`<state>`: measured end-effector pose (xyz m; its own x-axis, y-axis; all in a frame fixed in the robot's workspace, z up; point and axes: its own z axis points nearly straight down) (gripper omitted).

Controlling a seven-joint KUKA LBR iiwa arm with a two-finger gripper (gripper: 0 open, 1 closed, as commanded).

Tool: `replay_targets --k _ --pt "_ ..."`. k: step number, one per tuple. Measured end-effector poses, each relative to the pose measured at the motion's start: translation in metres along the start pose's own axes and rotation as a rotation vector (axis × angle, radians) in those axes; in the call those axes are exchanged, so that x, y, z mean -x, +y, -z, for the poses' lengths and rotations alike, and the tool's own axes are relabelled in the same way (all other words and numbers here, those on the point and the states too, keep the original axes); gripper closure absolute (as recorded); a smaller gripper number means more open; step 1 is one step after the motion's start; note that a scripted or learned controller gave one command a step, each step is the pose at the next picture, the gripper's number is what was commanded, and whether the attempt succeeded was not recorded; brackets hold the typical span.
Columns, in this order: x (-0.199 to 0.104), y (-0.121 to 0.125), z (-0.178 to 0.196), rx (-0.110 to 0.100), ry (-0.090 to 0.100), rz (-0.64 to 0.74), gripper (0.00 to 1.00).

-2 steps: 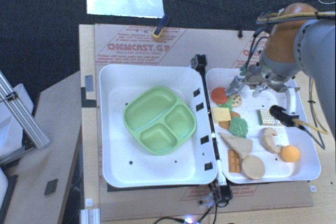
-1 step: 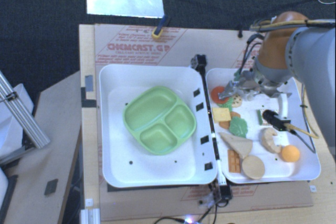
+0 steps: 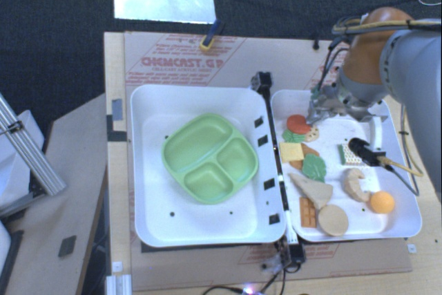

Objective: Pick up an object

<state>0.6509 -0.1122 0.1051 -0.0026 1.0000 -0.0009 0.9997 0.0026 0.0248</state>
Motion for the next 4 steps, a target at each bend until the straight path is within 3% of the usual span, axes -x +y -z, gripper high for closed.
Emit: replay_targets --k 1,2,3,4 --pt "0.004 -0.002 0.045 -0.02 0.0 -0.001 1.0" --pt "0.011 0.001 0.107 -0.018 0.0 -0.003 1.0" --pt "0.011 0.002 0.12 -0.022 0.001 0.001 1.0" --pt "-0.044 -0.015 0.112 -0.025 0.002 0.005 1.0"
